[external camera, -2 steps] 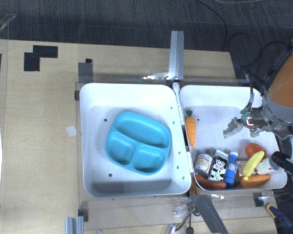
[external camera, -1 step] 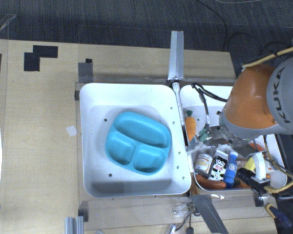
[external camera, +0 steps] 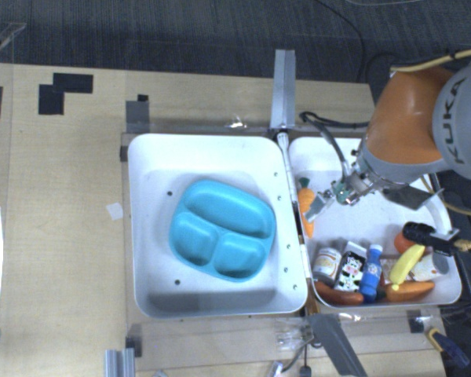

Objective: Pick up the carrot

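From the overhead camera I saw the carrot (external camera: 305,202), a short orange stub, lying in the right bin (external camera: 322,151) against its left wall, beside the divider between the bins. The gripper (external camera: 327,201) hung just right of it, close to touching, and nothing sat between its fingers. I couldn't tell whether those were apart or together; they were small and blurred. The arm (external camera: 408,128) came in from the right, glossy orange band over grey metal. At the right bin's near end lay a jumble: a small can (external camera: 325,263), a blue bottle (external camera: 371,272), a yellow banana (external camera: 408,262), a sausage (external camera: 337,294). The left bin (external camera: 153,171), smooth white plastic, held a blue tray (external camera: 222,228) with rounded compartments.
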You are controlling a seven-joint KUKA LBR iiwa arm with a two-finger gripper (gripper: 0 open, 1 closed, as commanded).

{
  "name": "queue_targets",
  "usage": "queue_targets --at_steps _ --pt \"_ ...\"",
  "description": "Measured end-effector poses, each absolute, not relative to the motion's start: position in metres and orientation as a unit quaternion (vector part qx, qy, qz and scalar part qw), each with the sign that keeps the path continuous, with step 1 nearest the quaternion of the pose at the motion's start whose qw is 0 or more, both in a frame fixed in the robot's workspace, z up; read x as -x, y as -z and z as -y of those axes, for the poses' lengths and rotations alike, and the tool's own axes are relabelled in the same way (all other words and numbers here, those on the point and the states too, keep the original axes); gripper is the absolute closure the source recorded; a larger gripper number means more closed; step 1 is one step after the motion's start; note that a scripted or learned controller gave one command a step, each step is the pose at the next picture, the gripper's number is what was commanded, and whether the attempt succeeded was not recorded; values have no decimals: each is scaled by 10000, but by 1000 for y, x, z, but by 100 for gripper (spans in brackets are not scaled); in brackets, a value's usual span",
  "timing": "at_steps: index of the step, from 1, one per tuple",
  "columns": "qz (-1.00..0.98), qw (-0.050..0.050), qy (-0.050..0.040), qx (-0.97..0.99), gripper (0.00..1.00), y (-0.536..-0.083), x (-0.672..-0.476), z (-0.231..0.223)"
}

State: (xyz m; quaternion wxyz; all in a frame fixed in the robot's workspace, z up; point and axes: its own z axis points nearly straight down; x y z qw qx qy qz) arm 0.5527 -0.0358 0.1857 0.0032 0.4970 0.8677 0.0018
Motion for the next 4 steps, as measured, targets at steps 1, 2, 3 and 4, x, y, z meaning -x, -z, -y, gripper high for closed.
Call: queue_targets --at_steps 1,2,3,4 --pt "-8592 20 -13 -5116 0 -185 -488 50" --pt "-8944 28 -17 -4474 0 -185 -554 3" --pt "-9032 32 -12 -4292 0 -186 -602 57" --pt "-9515 49 -18 -3075 0 -187 -612 30"
